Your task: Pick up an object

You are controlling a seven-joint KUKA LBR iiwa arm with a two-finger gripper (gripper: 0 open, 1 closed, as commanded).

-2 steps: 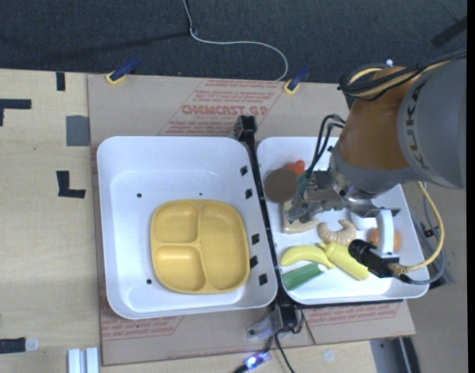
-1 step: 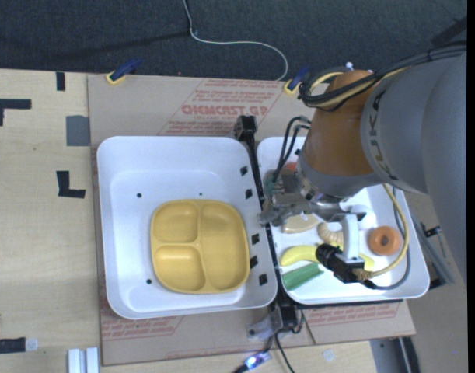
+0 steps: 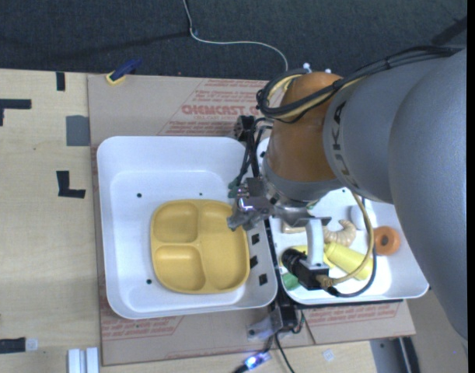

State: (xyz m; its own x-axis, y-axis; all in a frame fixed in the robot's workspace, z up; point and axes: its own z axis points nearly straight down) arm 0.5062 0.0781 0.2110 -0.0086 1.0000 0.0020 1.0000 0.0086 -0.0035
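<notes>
Yellow tray (image 3: 198, 245) lies in left bin (image 3: 117, 208); end effector (image 3: 239, 212) state unclear

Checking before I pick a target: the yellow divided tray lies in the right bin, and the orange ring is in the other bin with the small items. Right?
Not quite. The camera view shows the yellow divided tray lying in the left bin, not the right. The orange ring does sit in the other bin, with the small items.
</notes>
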